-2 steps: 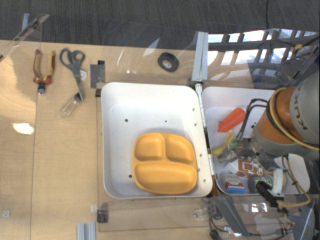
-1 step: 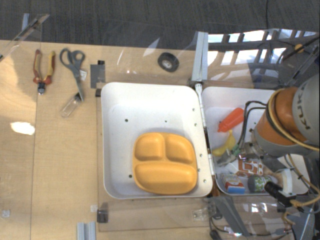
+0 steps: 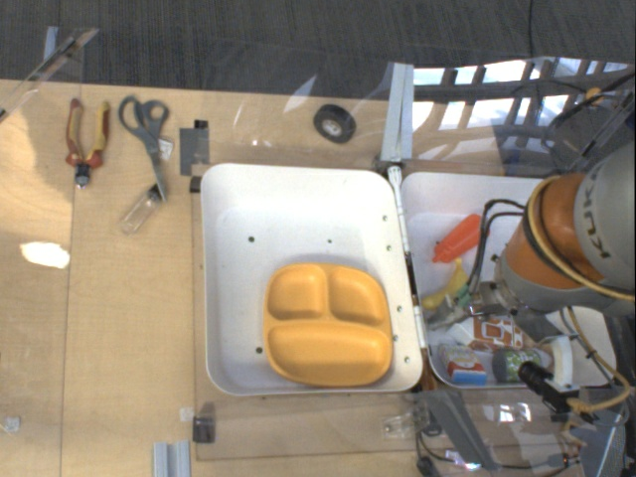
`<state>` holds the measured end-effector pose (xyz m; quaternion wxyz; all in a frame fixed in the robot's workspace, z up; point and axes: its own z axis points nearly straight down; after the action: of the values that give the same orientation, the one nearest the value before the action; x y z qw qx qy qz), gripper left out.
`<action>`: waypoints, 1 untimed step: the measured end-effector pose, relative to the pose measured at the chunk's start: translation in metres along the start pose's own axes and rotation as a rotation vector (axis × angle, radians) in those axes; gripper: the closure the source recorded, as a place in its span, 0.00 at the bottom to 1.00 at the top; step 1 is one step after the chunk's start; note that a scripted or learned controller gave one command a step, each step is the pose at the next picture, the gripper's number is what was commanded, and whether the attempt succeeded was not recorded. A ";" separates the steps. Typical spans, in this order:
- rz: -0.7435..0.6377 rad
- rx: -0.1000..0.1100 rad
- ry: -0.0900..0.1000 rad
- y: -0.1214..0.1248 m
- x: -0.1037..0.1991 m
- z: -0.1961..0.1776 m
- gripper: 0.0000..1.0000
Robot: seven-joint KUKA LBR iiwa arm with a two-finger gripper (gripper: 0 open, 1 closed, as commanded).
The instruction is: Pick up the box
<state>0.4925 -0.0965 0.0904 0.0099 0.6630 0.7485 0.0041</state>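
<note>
The arm hangs over the right bin, so this looks like the reach-and-grasp step: its end effector, whose opening I cannot tell, sits low among clutter by the patterned box and next needs a clean closure.

Sunlit wooden bench, dark carpet

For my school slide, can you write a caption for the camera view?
A robot arm reaches into the right bin full of small things, beside a yellow tray in the left bin.
</note>
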 end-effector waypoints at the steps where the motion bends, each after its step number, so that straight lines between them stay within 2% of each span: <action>1: -0.040 0.012 0.008 -0.003 -0.010 -0.057 0.00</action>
<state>0.4891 -0.1061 0.1475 0.0029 0.6478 0.7618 0.0020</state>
